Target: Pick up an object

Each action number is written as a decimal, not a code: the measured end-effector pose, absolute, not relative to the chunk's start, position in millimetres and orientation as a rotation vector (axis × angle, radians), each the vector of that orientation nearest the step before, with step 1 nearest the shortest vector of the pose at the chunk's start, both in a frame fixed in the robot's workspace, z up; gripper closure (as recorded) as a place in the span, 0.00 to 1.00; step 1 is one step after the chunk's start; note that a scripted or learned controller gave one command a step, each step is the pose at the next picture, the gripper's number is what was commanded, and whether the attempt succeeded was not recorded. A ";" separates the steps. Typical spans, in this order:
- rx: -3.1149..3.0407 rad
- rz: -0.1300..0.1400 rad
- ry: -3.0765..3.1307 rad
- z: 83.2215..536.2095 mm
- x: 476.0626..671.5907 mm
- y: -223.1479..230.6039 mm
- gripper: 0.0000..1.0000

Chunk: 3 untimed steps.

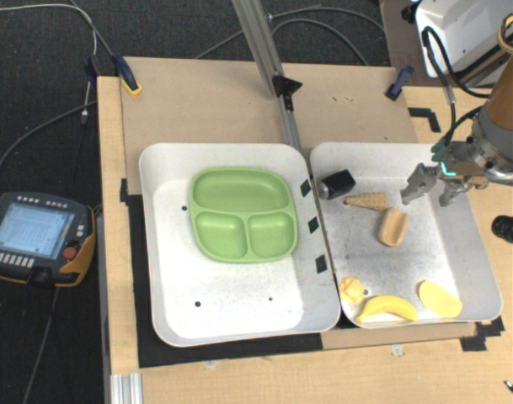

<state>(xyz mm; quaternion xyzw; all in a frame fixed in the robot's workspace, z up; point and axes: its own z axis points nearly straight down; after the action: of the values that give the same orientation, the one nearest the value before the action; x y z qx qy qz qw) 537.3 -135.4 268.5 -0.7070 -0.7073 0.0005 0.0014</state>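
Camera view: the gripper (431,185) is seen above the right bin (483,259), its fingers spread wide with nothing between them. The approach step is judged to be in hand; nothing has been grasped. Just below and left of the gripper a tan bread-like piece (392,227) is lying, with a cone (367,200) and a black block (336,182) further left. A banana (386,309), a yellow slice (440,299) and a pale piece (351,289) are kept well below. A descent over one item is called for next. In the left bin (168,310) a green divided plate (243,214) is held.
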 end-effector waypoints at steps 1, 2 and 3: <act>-2.220 0.000 -2.221 269.3 537.7 -135.3 0.00; -2.217 0.004 -2.217 221.5 537.5 -125.6 0.00; -2.218 0.005 -2.216 178.0 535.5 -129.3 0.00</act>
<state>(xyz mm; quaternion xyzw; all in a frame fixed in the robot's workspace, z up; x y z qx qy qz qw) 535.5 -129.3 178.0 -0.7075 -0.7067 0.0015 0.0032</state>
